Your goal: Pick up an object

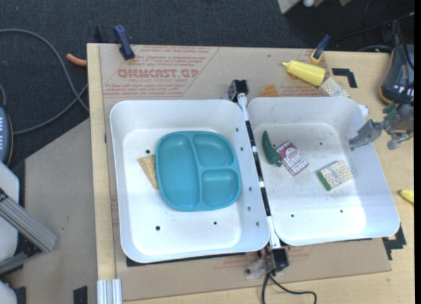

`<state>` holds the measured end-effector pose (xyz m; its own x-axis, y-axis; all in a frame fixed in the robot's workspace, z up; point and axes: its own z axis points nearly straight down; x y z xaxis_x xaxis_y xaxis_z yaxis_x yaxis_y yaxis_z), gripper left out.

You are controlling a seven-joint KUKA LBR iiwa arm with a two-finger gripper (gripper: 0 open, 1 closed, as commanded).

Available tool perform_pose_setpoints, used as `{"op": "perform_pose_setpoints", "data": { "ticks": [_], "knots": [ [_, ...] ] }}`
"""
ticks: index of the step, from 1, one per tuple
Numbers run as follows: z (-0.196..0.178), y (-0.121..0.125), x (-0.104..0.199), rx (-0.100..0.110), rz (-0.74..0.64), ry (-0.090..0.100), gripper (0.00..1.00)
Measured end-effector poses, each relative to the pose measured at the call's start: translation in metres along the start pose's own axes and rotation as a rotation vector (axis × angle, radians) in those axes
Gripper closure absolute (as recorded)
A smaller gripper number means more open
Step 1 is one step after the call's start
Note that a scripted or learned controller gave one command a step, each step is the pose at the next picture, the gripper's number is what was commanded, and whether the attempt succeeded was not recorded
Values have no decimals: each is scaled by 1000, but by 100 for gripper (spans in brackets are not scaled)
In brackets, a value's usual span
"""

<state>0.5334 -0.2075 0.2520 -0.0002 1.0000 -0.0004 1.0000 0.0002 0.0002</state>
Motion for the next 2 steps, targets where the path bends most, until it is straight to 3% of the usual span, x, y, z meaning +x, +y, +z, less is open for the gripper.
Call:
{"op": "perform_pose_setpoints", "data": {
  "ticks": [1,2],
  "knots": [
    [44,53,63,0,-2,2,0],
    [120,61,112,3,-1,2,0]
  ]
}}
